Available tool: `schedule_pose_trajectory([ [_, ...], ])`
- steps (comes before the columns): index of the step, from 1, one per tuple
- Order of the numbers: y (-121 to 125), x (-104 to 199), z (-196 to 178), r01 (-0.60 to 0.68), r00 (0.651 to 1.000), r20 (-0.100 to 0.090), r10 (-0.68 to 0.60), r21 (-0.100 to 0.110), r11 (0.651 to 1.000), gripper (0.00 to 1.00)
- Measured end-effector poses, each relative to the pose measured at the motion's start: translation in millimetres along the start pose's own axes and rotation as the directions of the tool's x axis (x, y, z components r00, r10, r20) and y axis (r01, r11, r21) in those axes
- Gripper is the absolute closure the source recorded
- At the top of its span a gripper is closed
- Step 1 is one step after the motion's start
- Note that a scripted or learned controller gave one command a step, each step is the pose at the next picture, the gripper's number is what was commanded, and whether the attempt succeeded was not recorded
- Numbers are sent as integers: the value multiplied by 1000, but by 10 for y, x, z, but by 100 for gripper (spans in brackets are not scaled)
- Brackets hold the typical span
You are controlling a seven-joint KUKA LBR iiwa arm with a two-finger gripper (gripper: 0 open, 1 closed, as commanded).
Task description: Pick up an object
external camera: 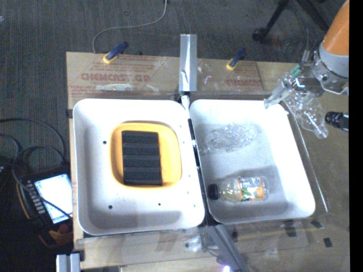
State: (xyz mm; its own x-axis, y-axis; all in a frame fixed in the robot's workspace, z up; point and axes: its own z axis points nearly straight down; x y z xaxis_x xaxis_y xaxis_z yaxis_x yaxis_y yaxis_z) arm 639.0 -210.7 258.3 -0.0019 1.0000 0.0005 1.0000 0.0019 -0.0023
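A: Both white bins (pixel 85 169) look like smooth matt plastic. The bottle (pixel 243 188) is clear glossy plastic with a paper-like label.

B: The yellow tray (pixel 117 146) looks glossy, its black insert (pixel 140 157) matt. The board (pixel 91 78) behind looks like brown cardboard.

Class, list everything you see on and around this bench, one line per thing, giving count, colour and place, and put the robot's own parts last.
Bins: 2, white, side by side on the bench; left bin, right bin.
Tray: 1, yellow with a black ribbed insert, middle of the left bin.
Bottle: 1, clear with a dark cap, lying on its side, near part of the right bin.
Plastic wrapper: 1, clear and crumpled, far part of the right bin.
Clamps: 2, blue and yellow, far edge of the bench.
Gripper: 1, clear-looking, over the right bin's far right corner.
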Motion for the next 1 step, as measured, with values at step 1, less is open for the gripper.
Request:
schedule_pose_trajectory([
  [1,-627,298,1318,127,992,-1,-127,1,992,0],
])
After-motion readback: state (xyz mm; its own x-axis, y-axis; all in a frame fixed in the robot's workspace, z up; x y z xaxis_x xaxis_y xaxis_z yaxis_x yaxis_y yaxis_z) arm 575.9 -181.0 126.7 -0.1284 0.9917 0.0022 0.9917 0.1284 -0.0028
